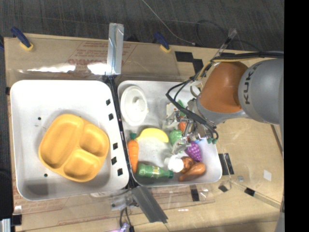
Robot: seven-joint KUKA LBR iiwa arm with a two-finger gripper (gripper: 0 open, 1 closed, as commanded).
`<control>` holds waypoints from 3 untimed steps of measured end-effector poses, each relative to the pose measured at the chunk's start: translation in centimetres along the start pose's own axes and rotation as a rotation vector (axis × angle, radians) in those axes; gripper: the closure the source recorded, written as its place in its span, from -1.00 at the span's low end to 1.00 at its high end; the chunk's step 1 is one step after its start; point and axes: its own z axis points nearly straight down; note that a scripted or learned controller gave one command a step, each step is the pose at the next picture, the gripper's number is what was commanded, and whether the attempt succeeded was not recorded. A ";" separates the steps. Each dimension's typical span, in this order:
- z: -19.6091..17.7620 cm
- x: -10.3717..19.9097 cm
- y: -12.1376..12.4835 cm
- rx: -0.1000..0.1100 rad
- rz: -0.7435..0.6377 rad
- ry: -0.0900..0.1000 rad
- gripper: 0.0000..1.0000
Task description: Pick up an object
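Note:
The right bin (159,87) holds several toy foods: a yellow lemon (153,135), an orange carrot (133,151), a green bottle (154,171), purple grapes (194,152), a brown piece (192,168), a small white piece (175,165) and a green piece (175,137). A white bowl (133,104) sits at the bin's back left. My gripper (186,128) reaches down into the right side of this bin, just above the green piece and the grapes. Cables and the wrist cover its tips.
The left bin (29,100) holds a yellow divided plate (73,146). The grey arm with its orange band (223,87) crosses the right bin's right edge. A metal bracket (115,50) stands behind the gap between the bins. Blue clamps hold the cardboard at the back.

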 end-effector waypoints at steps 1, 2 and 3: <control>-1.2 -0.3 0.2 0.002 -0.010 -0.005 1.00; -1.2 -0.3 0.3 0.002 -0.011 -0.005 -1.00; -0.1 0.3 0.5 -0.001 0.216 0.000 -1.00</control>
